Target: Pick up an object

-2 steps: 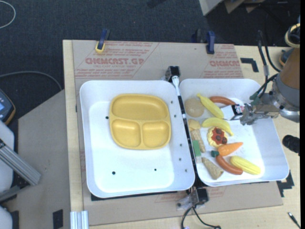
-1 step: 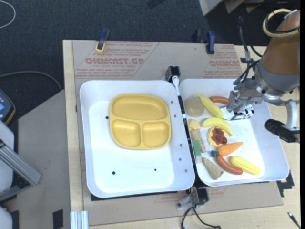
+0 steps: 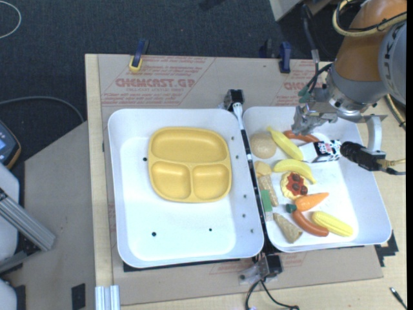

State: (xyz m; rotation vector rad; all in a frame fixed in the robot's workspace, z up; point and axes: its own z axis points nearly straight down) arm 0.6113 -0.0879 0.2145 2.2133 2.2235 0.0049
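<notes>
The right bin (image 3: 371,196) holds several toy foods. Among them are a tan bun (image 3: 262,145), two bananas (image 3: 286,144) (image 3: 295,167), a pizza slice (image 3: 295,185), a carrot (image 3: 311,201), a sausage (image 3: 308,223) and a corn cob (image 3: 332,223). My gripper (image 3: 305,125) hangs low over the bin's far side, right above a red-orange piece (image 3: 298,135) that is partly hidden beneath it. A small black-and-white item (image 3: 327,148) lies just to its right.
A yellow divided plate (image 3: 190,163) sits in the left bin (image 3: 129,225). The ridge between the bins (image 3: 248,173) runs close to the foods on their left. A black cable fitting (image 3: 361,155) on the arm hangs over the right bin.
</notes>
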